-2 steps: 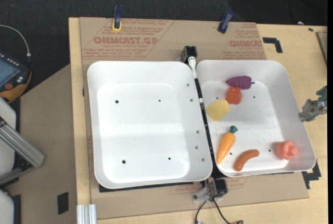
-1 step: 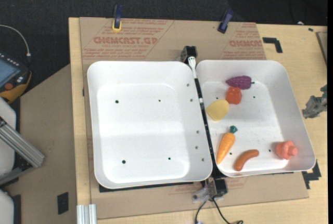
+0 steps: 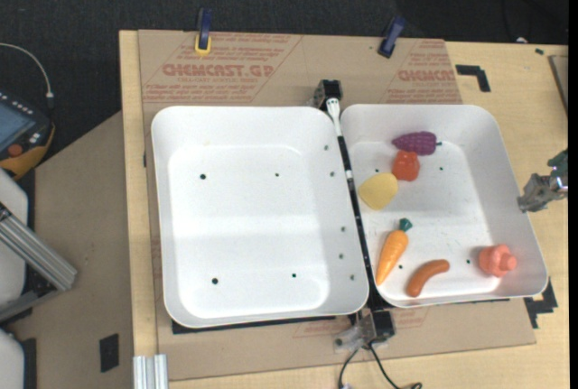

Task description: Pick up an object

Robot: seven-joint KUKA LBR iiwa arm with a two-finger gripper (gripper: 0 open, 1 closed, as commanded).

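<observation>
Nearest the camera, along the front wall of the right bin [image 3: 506, 139], lie three toy foods: an orange sausage [image 3: 426, 277] just inside the rim, a pink piece [image 3: 497, 260] of rounded shape toward the front right corner, and a carrot [image 3: 393, 252] with a green tip, angled close to the divider between the bins. Bare white floor separates the sausage from the pink piece, and a wider bare patch opens in the middle right of the bin. Further back, a pale yellow lemon-like piece [image 3: 378, 189] sits near the divider, touching or almost touching a small red tomato-like piece [image 3: 406, 165] behind it. A purple piece [image 3: 415, 142], textured like a grape bunch, rests just beyond that, short of the back wall. The left bin [image 3: 181, 143] offers an unbroken white floor. The gripper [image 3: 545, 189] shows at the right rim of the right bin, apart from every toy; whether it is open or closed cannot be made out.
</observation>
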